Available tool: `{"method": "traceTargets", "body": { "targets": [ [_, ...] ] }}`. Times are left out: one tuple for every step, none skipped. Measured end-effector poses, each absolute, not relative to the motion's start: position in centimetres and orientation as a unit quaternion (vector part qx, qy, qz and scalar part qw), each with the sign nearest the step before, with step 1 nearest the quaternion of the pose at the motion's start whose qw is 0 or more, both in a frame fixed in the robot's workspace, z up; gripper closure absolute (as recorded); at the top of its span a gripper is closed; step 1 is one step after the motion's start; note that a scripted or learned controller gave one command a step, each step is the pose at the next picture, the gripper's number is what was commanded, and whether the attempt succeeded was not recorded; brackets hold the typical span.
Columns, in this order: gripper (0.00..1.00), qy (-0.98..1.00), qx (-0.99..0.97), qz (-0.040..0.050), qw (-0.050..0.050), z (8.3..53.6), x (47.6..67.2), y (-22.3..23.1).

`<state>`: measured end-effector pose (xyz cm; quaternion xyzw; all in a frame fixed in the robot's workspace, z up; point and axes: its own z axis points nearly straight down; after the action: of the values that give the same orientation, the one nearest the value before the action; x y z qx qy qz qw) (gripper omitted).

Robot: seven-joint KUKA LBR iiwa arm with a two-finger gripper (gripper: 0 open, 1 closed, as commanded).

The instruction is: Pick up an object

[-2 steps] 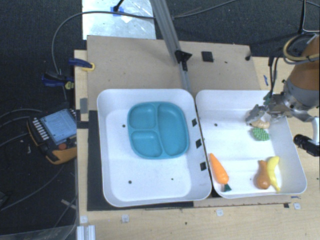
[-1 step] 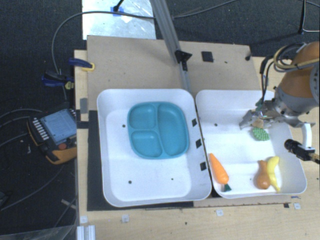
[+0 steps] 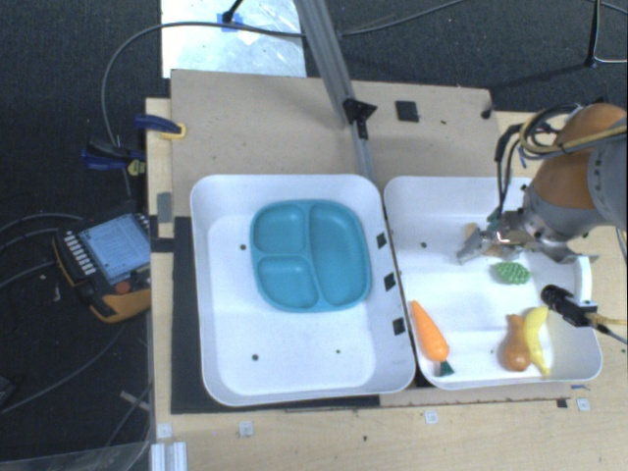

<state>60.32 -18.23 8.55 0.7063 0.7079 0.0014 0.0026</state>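
One gripper (image 3: pixel 488 241) hangs low in the right bin (image 3: pixel 432 204), near its back wall, with the grey arm (image 3: pixel 569 189) reaching in from the right. Whether it is spread or closed I cannot tell from where I stand; the metal parts blur together there, and nothing shows as held. Just beside it, toward the near side and a little to the right, lies a small green object (image 3: pixel 510 273), close but seemingly apart from the gripper. That looks like the likeliest thing to go for. To do this well, I reckon the arm should shift slightly toward the green piece, settle squarely over it, and come straight down so it ends up caught in the middle, not nudged aside; the piece looks small and flattish, so a shallow or off-centre approach could push it away. Farther out, by the bin's near right corner, a yellow banana (image 3: pixel 538 337) lies against an orange-brown pear-like toy (image 3: pixel 514 346), the two touching. A carrot (image 3: pixel 429 332) rests along the left wall, well apart from the gripper. Over in the left bin (image 3: pixel 226 361) sits a blue divided plate (image 3: pixel 312 253), and both bins rest on the surface (image 3: pixel 255 116).
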Motion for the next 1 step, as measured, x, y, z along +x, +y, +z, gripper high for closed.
{"method": "traceTargets", "body": {
  "targets": [
    [1.0,0.709,0.705,0.003,0.005,9.9,60.51,-18.21]
  ]
}}
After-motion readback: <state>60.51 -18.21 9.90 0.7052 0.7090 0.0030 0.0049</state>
